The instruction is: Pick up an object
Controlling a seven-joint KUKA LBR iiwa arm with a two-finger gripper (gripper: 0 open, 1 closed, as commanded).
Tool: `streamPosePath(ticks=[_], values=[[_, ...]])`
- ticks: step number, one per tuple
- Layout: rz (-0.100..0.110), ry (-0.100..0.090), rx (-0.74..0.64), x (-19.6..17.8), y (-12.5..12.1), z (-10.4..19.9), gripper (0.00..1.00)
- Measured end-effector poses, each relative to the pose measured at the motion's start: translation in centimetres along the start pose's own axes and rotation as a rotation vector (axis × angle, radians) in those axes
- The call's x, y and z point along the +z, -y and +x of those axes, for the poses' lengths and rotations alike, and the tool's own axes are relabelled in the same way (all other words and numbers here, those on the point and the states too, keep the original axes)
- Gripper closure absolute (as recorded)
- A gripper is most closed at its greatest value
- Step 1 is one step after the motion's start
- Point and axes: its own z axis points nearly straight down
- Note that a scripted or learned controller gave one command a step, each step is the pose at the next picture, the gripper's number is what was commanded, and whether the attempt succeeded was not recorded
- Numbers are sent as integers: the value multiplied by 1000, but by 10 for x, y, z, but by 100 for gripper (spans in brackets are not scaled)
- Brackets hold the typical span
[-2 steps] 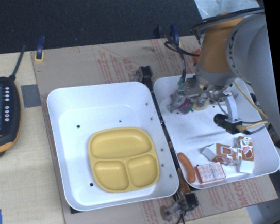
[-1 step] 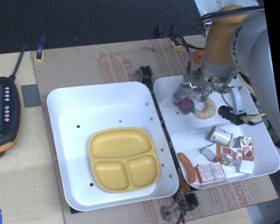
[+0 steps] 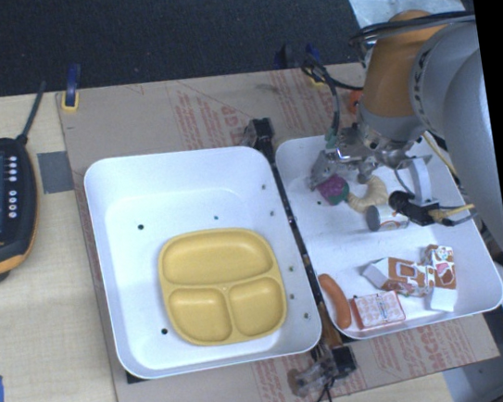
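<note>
My gripper point(image 3: 344, 161) sits low over the far end of the right white bin point(image 3: 490, 295). A small purple round object point(image 3: 332, 190) lies just below it, beside a tan bone-shaped toy point(image 3: 369, 193). Whether it holds anything, I cannot tell.

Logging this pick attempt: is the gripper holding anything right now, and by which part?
Cannot be told. The gripper is low over the purple object in the right bin, but nothing shows between its fingers.
</note>
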Motion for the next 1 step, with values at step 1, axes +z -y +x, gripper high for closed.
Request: streamPosePath(ticks=[1], values=[[2,0,-2,-10,0,-1,100]])
